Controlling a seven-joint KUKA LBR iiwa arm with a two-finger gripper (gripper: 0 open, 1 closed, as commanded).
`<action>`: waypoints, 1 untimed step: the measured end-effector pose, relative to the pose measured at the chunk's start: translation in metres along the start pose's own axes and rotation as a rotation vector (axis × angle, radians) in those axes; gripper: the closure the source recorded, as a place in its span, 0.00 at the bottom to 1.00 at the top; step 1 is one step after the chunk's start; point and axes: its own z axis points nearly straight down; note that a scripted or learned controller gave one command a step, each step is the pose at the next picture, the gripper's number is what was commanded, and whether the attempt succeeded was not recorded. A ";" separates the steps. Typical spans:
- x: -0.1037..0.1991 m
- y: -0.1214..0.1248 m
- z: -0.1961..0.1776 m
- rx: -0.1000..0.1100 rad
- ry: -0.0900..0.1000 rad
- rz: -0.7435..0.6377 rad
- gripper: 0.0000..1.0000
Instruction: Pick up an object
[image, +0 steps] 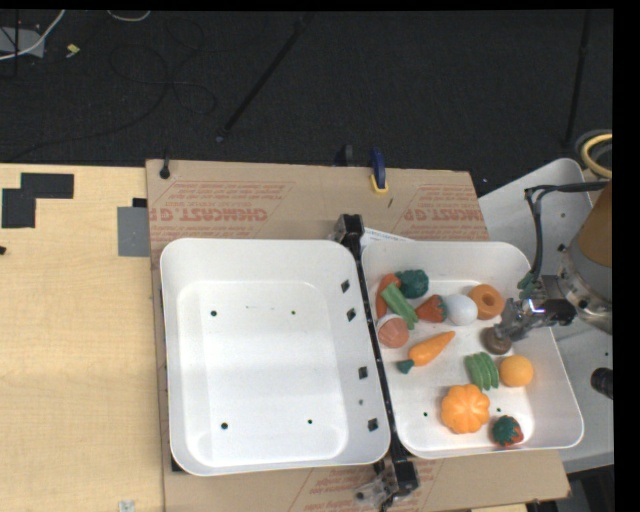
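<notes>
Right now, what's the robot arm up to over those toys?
Gripper low in right bin, beside orange ring. Nothing seen held. Orange ball, green piece close below.

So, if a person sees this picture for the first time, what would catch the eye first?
Probably the heap of bright toy food in the right bin: an orange pumpkin near the front, a carrot in the middle, a white ball further back. Next, the claw reaching in at that bin's right side, beside a plain left bin.
</notes>
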 end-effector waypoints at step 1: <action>0.043 -0.012 0.154 -0.003 0.001 0.001 0.00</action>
